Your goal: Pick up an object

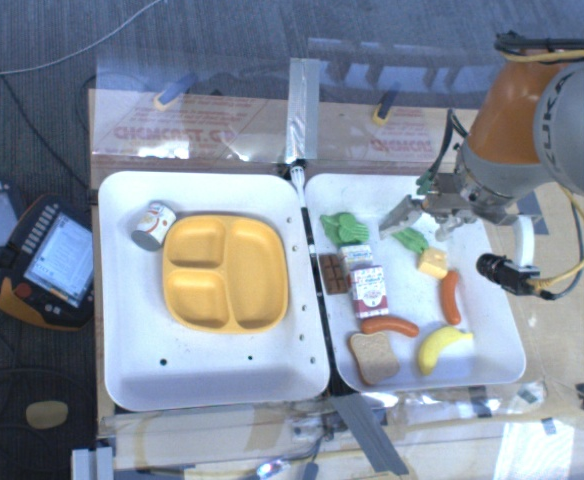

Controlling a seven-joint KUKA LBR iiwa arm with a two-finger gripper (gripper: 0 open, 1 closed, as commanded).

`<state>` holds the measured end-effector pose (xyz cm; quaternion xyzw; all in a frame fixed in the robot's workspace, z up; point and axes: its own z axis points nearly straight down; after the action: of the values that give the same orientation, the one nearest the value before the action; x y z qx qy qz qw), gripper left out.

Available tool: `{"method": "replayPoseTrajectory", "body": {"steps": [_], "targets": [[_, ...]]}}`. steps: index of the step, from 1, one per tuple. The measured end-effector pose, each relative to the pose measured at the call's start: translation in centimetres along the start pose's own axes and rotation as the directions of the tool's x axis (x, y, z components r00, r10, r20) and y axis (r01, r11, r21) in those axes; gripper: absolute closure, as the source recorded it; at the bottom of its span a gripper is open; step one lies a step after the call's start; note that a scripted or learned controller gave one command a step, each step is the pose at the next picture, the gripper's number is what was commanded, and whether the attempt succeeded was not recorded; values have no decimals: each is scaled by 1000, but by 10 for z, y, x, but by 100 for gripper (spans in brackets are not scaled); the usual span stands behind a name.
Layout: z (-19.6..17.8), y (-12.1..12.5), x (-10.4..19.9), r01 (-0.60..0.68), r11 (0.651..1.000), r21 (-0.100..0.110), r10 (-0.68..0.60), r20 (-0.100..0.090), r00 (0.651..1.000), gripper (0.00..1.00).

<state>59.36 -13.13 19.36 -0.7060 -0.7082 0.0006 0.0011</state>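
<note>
Overall, a dark grey carpeted floor (272,18) surrounds the bench (222,128), whose brown top carries clear taped sheeting behind two shallow white bins set side by side. Reaching in from the right, the grey arm (532,118) with its orange band hangs above the right bin's far edge. Left bin (132,368): a yellow divided plate (225,271) lies near its centre, with a small tin can (152,225) just beside the plate's far left corner. Right bin (502,353): green leafy pieces (345,228), a chocolate bar (333,272), a small carton (368,286), two sausages (389,325), a cheese cube (433,263), a bread slice (374,357) and a banana (440,346) lie scattered. Claw (427,215): fingers spread wide, nothing between them, poised over a green piece (410,238) near the cheese. Left of the bench, a handheld control pendant (47,263) rests on the floor.
</note>
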Motion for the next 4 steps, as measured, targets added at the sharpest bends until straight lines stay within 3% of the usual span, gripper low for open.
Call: {"method": "replayPoseTrajectory", "body": {"steps": [1, 2, 3, 4], "targets": [[103, 38, -38, -264, 964, -14, 264, -1, 964, 0], [93, 38, -38, -262, 965, -14, 262, 2, 965, 100], [101, 71, -32, -291, 957, 18, 291, 6, 957, 100], [88, 57, -17, -529, 848, 1, 529, 2, 848, 100]]}}
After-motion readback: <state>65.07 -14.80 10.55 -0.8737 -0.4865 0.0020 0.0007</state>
